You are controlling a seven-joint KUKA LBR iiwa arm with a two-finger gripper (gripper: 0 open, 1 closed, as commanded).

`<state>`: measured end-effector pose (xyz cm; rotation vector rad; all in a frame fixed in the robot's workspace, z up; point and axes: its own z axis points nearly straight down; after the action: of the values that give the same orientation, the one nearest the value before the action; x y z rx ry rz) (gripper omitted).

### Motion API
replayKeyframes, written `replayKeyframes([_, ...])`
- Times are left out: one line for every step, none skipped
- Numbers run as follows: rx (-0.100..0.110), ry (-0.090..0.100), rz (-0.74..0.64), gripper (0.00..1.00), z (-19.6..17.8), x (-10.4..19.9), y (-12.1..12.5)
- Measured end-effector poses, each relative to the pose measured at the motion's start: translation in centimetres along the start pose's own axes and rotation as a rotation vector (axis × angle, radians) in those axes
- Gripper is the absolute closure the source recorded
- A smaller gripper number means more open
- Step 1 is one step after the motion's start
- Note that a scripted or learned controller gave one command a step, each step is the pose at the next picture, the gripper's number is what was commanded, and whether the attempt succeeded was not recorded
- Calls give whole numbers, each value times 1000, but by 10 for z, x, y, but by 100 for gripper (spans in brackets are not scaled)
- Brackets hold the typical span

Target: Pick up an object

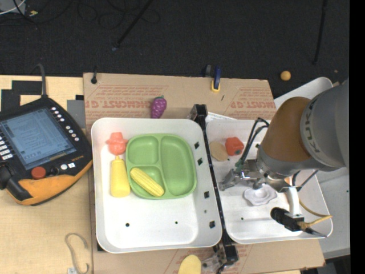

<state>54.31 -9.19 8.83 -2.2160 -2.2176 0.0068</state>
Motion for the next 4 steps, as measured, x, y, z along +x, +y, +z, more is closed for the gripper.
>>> replayKeyframes([-7,0,6,0,0,-1,0])
replayKeyframes([-5,-1,15,100,-10,-4,-1])
replayKeyframes([-8,-1,3,100,-53,0,-2])
replayKeyframes([-10,-1,1,100,-109,10,-1])
